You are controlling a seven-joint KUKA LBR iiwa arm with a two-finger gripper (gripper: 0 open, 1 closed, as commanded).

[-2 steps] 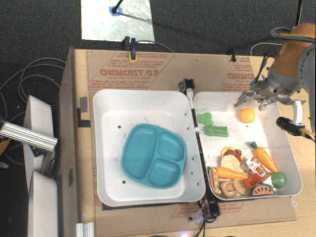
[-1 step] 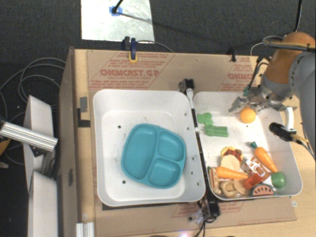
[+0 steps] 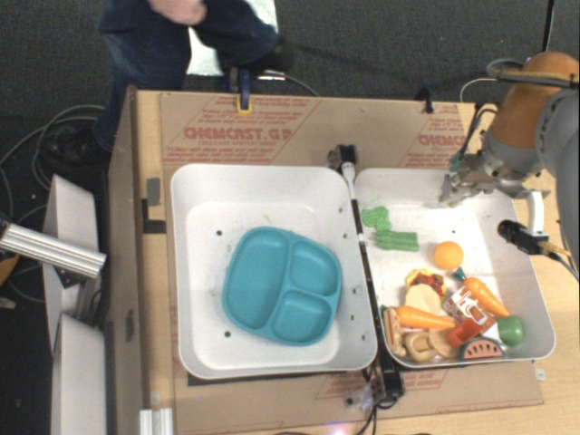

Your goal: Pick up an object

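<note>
Arm (image 3: 535, 107): grey with an orange band, reaching in from the right, over the far right corner of the right bin.
Gripper (image 3: 453, 191): low over the far edge of the right bin, above bare white floor; nothing seen between its parts. Jaw state: cannot tell, too small and blurred.
Right bin (image 3: 408, 184): white, shallow; toy food heaped in its near half.
Green pieces (image 3: 388, 229): two, by the left wall of the right bin, near the divider, well apart from the gripper.
Orange ball (image 3: 448, 255): mid-bin, just beyond the heap.
Carrot (image 3: 424, 317): lying across the heap, pointing left to right.
Second carrot (image 3: 487, 297): at the heap's right side, tilted.
Green ball (image 3: 511, 330): near right corner of the bin.
Watermelon slice (image 3: 482, 348): at the near edge.
Left bin (image 3: 204, 198): white, holds a blue divided tray (image 3: 282, 285), three compartments, lying slightly turned.
Bench (image 3: 236, 130): brown cardboard under both bins.
Person (image 3: 186, 16): blurred, standing at the far left of the bench.
</note>
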